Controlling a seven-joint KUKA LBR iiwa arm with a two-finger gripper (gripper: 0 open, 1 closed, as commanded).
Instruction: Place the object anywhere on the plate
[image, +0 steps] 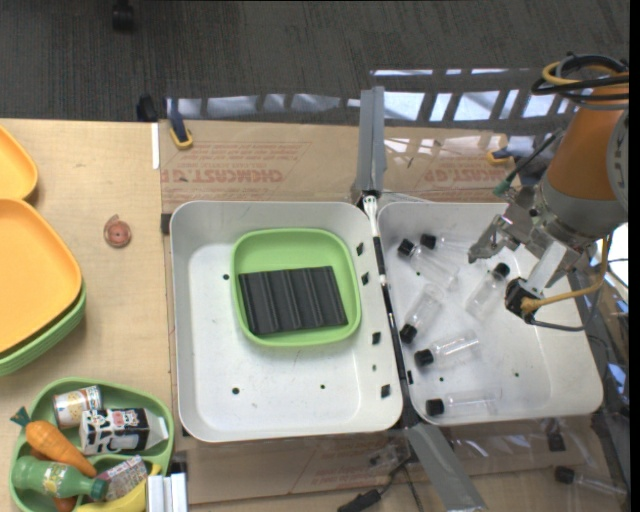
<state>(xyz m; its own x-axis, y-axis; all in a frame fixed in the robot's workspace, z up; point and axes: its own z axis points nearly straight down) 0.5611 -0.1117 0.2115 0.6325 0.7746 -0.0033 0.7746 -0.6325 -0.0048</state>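
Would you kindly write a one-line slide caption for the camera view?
KUKA arm's gripper above clear vials in the right bin; green plate with a dark ridged insert in the left bin.

1. Stacked orange plates (30, 265) lie at the left edge of the frame, on the wooden table (120, 180).
2. A small round pink item (118, 232) sits on the table, just right of the plates.
3. A green bowl (150, 420) in the lower left corner holds toy food: a carrot (55, 443), a small can (76, 405), a green bottle (55, 480).
4. Flattened cardboard (260, 170) with red print lies above the bins.
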